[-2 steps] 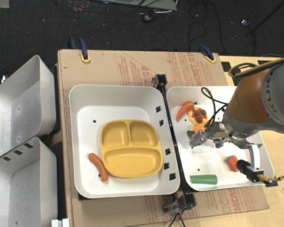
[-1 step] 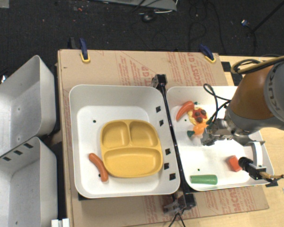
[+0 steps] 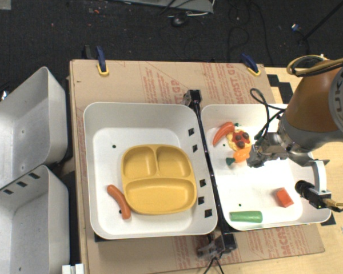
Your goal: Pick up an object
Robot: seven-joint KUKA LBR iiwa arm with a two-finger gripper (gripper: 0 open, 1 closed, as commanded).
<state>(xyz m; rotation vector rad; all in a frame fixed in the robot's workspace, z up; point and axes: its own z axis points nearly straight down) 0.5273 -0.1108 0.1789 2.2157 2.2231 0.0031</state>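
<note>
The pincer (image 3: 256, 160) sits by the small orange toy (image 3: 240, 141); I cannot tell what it holds. The toy looks light and hard, so squeeze its middle.

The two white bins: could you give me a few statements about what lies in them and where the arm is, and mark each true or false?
1. The yellow divided plate lies in the left bin. True.
2. The green block lies on the yellow plate. False: it lies near the front edge of the right bin.
3. A sausage-shaped orange piece lies beside the plate, in the left bin. True.
4. The gripper is over the left bin. False: it is over the right bin, next to a small multicoloured toy.
5. The orange-red block lies in the right bin. True.
</note>
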